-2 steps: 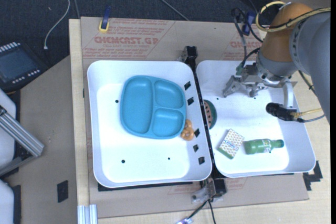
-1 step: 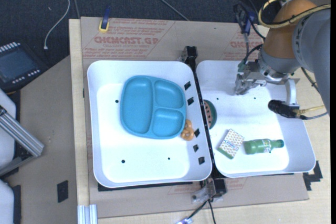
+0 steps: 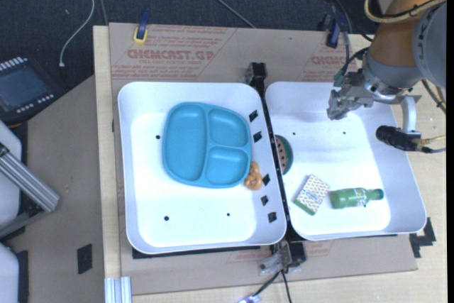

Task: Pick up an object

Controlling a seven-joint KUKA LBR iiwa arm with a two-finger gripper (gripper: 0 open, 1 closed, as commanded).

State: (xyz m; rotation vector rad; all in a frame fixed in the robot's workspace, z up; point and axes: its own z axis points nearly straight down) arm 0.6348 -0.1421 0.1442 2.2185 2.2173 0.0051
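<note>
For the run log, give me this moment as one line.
claw: above right bin's far end | green plastic bottle: lying in right bin, untouched | pick: not done

Arm (image 3: 418,25): grey casing, rounded orange band above wrist, yellow-and-black cable loop on top; dark grey metal fingers (image 3: 339,107) beneath

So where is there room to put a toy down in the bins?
Bare floor lies below the blue divided plastic plate in the left white bin, and between the gripper and the green plastic bottle. It is crowded near the small checkered packet.
</note>
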